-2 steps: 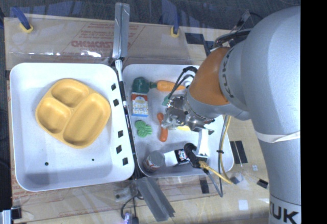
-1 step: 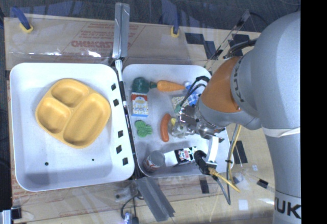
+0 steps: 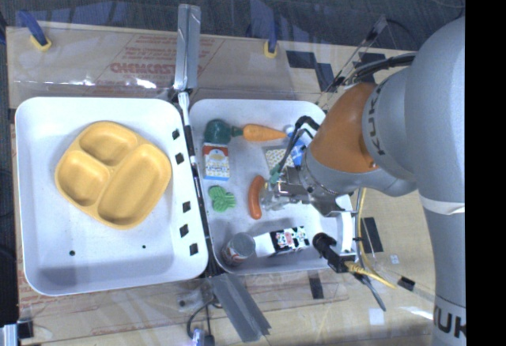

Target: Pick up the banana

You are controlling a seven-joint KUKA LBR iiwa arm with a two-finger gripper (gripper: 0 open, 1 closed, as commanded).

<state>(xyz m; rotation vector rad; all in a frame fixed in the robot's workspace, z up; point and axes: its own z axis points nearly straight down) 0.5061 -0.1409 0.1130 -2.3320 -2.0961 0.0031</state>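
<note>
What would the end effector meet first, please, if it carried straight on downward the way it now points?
Probably the hot dog: the end effector points down into the right bin just beside it. Depth is unclear from this slanted view, so it might instead meet bare bin floor next to the hot dog.

The left shallow white bin (image 3: 32,178) holds a yellow three-compartment plastic tray (image 3: 113,172). In the right white bin (image 3: 237,109), a small orange-and-white carton (image 3: 216,162) lies left, an orange toy carrot (image 3: 263,132) far, a red sausage (image 3: 255,197) centrally, a silver can (image 3: 238,246) near.
</note>
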